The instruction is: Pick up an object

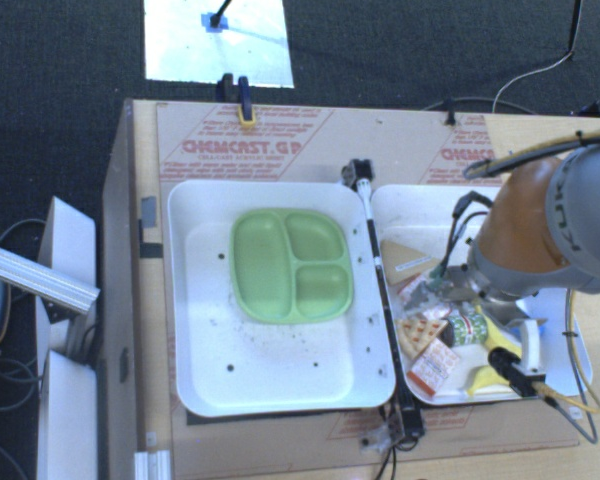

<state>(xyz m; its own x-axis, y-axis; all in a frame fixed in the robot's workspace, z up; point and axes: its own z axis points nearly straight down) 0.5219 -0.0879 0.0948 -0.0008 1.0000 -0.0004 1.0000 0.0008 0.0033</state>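
Note:
The right bin point(420, 206) holds a heap of small things. Among them are a tan wedge-shaped card point(405, 259), a waffle-patterned piece point(417, 334), a red and white packet point(435, 366), a green and white can point(469, 329), a yellow item point(481, 376) and a blue piece point(532, 340). The arm's orange band point(515, 223) hangs over this bin. My gripper point(443, 286) is low over the middle of the heap, between the tan card and the can. The wrist hides its tips, and I see nothing held in it.
The left bin point(205, 368) bears a green three-part plate point(290, 266). A black bar point(373, 253) runs along the seam between the bins. Cables trail over the bench at the right, and a clamp point(242, 98) sits on its far edge.

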